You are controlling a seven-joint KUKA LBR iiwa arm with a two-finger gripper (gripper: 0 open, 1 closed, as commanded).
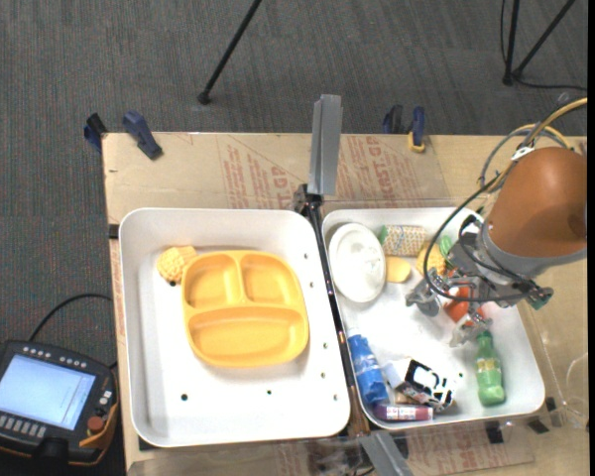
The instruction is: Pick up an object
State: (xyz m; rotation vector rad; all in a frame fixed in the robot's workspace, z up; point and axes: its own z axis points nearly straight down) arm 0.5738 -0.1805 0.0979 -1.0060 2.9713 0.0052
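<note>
Hovering over the right white bin (pixel 532 350), the gripper (pixel 463 310) hides its grip state; bench (pixel 228 172) stands on grey carpet (pixel 99 48).

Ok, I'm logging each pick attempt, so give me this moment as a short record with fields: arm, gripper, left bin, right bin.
arm: grey KUKA arm reaching in from the right, over the right bin
gripper: gripper low over the right bin, above an orange-red object; grasp cannot be confirmed
left bin: left bin with a yellow divided tray and a yellow corn toy at the tray's upper-left corner
right bin: white plate, green bottle, blue packet, black-and-white object
</note>
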